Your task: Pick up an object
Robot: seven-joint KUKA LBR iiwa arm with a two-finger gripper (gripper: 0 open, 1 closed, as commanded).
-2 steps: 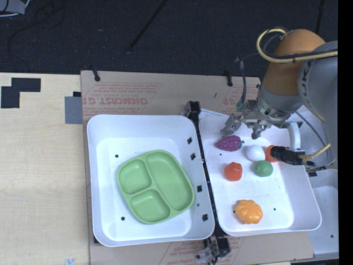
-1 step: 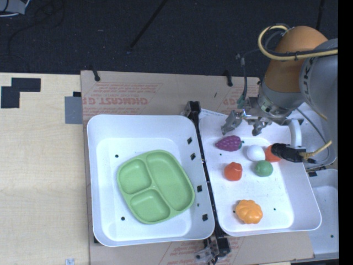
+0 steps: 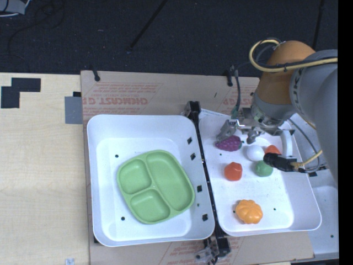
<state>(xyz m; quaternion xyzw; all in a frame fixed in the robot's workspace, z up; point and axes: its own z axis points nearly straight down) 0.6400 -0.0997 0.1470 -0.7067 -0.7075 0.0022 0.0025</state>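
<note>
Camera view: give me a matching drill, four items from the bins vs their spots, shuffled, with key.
Things:
1. green divided plate
2. purple object
3. orange pumpkin-shaped toy
4. red object

Places:
A. right bin, near its front edge
B. left bin
C. right bin, near the middle
D. right bin, far end, just below the gripper

Pairs: 1-B, 2-D, 3-A, 4-C

A pale wooden surface (image 3: 38,164) fills the nine o'clock side, carrying black marks (image 3: 19,90) and a grey patch (image 3: 72,109). Toward twelve o'clock lies dark floor (image 3: 165,26) with loose cables (image 3: 14,4). Printed cardboard (image 3: 138,95) underlies the middle.
</note>
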